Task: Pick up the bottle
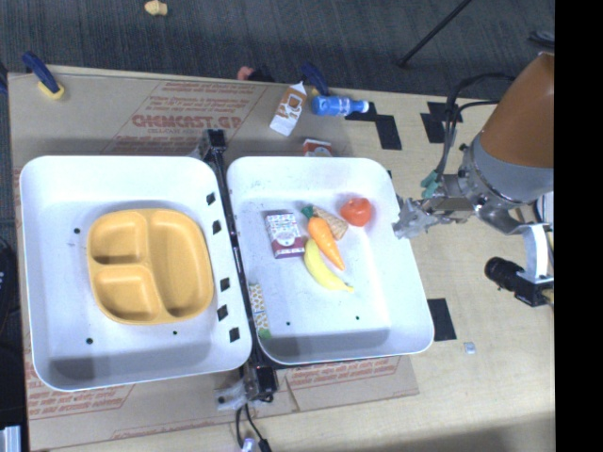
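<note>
- White bins sit side by side on the bench: the left bin (38, 252) holds a yellow tray (149, 265) with three compartments, set near its middle.
- The right bin (400, 299) holds a small red packet (284, 233), a carrot (325, 239), a banana (326, 269) and a tomato (356, 211).
- The carrot lies slantwise between packet and tomato, its lower end over the banana; the packet lies just left of the carrot.
- The bottle (334, 106), blue with a pale cap end pointing right, lies on its side on the bench beyond the right bin's far edge, outside both bins.
- A small carton (288, 108) lies just left of the bottle, tilted, and a red-and-white scrap (317, 146) lies close to the bin's far rim.
- The gripper (412, 219) hangs outside the right bin, just beside its right rim, level with the tomato and well apart from the bottle.
- Whether the gripper is spread or closed I cannot tell; nothing is seen held in it.
- The arm (523, 130), grey with an orange band, comes in from the right.
- A blue clamp (42, 75) grips the cardboard's far left corner.
</note>
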Robot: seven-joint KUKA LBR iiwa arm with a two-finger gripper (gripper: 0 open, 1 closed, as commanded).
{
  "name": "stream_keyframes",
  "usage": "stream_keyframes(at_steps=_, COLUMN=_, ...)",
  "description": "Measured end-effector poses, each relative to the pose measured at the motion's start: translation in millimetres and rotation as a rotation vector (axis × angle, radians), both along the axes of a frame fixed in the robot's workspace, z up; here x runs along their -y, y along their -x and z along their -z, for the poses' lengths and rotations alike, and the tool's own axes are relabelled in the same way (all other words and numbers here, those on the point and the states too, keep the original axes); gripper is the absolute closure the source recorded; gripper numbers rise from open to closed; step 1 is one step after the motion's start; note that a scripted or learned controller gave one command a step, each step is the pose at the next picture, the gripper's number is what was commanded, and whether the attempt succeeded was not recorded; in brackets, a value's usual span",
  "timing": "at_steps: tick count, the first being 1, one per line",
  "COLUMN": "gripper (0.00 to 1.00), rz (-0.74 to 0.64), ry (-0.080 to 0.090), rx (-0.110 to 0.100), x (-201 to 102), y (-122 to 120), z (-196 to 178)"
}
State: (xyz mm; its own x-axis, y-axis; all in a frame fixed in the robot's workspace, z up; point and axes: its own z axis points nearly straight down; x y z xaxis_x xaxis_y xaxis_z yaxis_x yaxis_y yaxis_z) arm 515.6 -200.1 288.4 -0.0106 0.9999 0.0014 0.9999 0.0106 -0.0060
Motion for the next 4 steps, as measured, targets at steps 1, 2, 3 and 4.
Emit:
stream_keyframes(at_steps=1, gripper=1.0, rz=0.353, ry=0.001, rx=-0.001, x=-46, y=40, z=43)
stream_keyframes(at_steps=2, gripper=1.0, rz=0.512, ry=0.003, rx=0.002, x=-7, y=40, z=57)
stream_keyframes(at_steps=3, gripper=1.0, rz=0.789, ry=0.001, rx=-0.004, x=-4, y=40, z=93)
stream_keyframes(at_steps=4, gripper=1.0, rz=1.01, ry=0.004, rx=0.0, x=-9, y=39, z=76)
